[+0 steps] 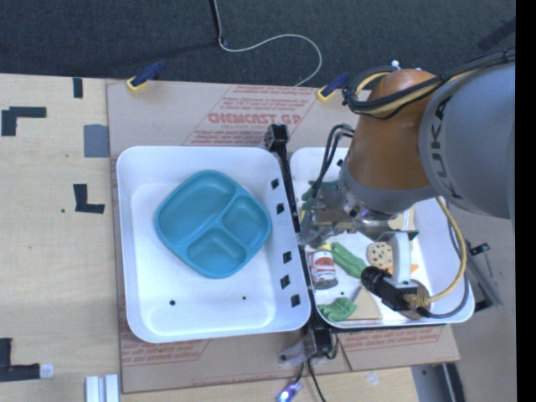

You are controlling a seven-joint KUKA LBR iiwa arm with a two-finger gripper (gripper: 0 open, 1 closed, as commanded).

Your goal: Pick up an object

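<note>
Bright even light, soft shadows, slight blur

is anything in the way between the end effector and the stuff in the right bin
Nothing visible blocks it. The end effector hangs low in the right bin, right above the small can and green pieces.

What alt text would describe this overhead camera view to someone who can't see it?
A grey and orange robot arm reaches down into the right white bin, above a small can and green items. The left white bin holds a blue divided plate.
</note>
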